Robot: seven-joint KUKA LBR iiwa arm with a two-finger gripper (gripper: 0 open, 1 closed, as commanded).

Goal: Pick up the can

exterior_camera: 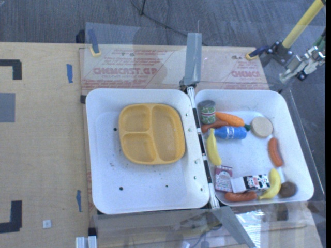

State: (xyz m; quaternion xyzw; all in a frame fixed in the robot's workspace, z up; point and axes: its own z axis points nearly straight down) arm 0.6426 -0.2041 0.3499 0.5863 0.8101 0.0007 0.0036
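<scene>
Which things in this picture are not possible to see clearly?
- Can label: too small to read in the camera view.
- Gripper: cut by the right edge, fingers unclear.
- Carton: print too small.
- Lower banana: partly covers the carton's end.

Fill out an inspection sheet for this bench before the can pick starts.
Surface: wooden bench bearing left bin and right bin, side by side.
Job's things: can upright in the right bin's far-left corner, beside a carrot.
Clutter: blue bottle, bananas, sausage, small cartons in right bin; yellow divided plate in left bin.
Grippers: gripper outside the bins, at the far right.
Cables: black cable on the floor beyond the bench.
Surroundings: grey floor.
</scene>
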